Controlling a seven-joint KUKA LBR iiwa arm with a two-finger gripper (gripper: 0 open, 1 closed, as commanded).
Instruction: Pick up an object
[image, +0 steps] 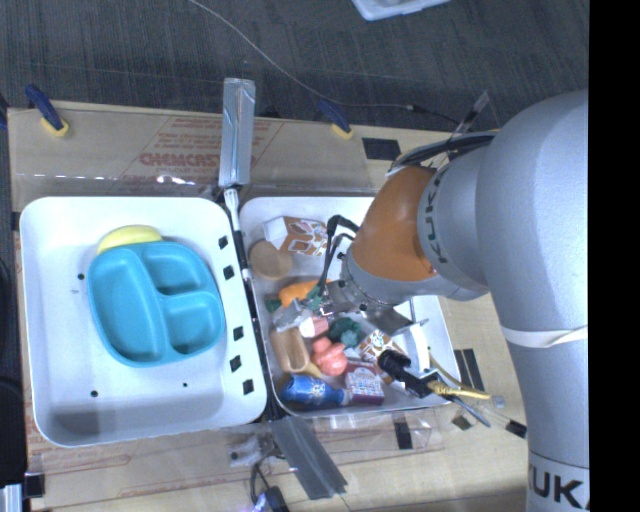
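- The counter (120, 470) carries two shallow white bins side by side; at the lower edge of the right bin (262, 215) lie a dark blue bottle-like object (312, 393) on its side, long axis running left to right, and just to its right a small dark red packet (366, 385).
- Just above them sit a pink rounded toy (328, 355) and a tan bun-shaped piece (288, 350), touching or nearly so, in a tight pile.
- The gripper (335, 300) hangs over the middle of this pile, below the orange band (400, 235) of the arm, which reaches in from the right. Whether it is released or clenched I cannot tell; clutter and the wrist hide it, and nothing can be seen held in it.
- The likely candidates lie directly beneath and slightly toward the lower left of the gripper: the pink toy and an orange piece (297, 293) beside it. I judge the move to be a short drop, not a sideways reach.
- Farther up the right bin rest a round tan object (268, 259) and a printed carton (303, 235), apart from the gripper.
- In the left bin (40, 300), well apart from the arm, a blue divided tray (155, 300) lies flat with a yellow object (130, 236) tucked at its far edge.
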